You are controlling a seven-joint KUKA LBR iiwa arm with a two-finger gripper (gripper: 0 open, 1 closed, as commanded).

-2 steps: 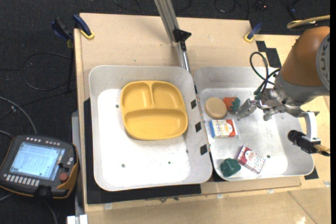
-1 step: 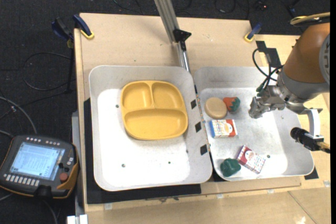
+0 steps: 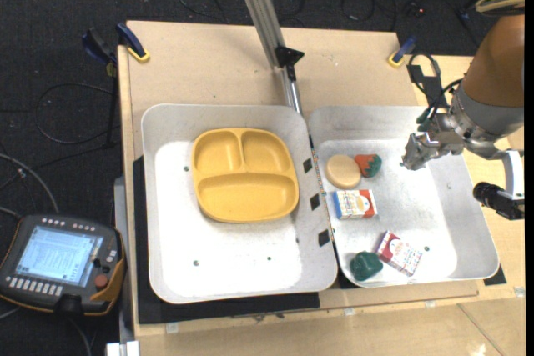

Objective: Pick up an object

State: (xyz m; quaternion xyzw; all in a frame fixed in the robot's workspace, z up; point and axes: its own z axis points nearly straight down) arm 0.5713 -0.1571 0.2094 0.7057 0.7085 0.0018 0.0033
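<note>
Cut off at the 3 o'clock edge: most of the grey arm point(image 3: 492, 87), with just the orange band and wrist in frame. Too small and dark to read at the wrist's tip: jaws apart or together, cannot tell; nothing visible between them. Poised over bare floor at the 12 o'clock end of the right bin point(image 3: 455, 217), toward 3 o'clock of the nearest items. All five loose items in that bin's 9 o'clock half. Near 12 o'clock, a round tan piece point(image 3: 343, 171), touching a red and green toy fruit point(image 3: 370, 165) on its 3 o'clock side; exact kind of fruit unclear. Just toward 6 o'clock of those, a small printed carton point(image 3: 355, 203) lying flat, long axis running 9 to 3; print unreadable. Further toward 6 o'clock, a red and white box point(image 3: 399, 253), long axis tilted from 10 to 4, and just beside its 8 o'clock corner a dark green lump point(image 3: 365, 266), shape hard to name. In the left bin point(image 3: 167, 204), a yellow divided plate point(image 3: 246, 175). Under both, the tan worktop point(image 3: 209, 62).
</note>
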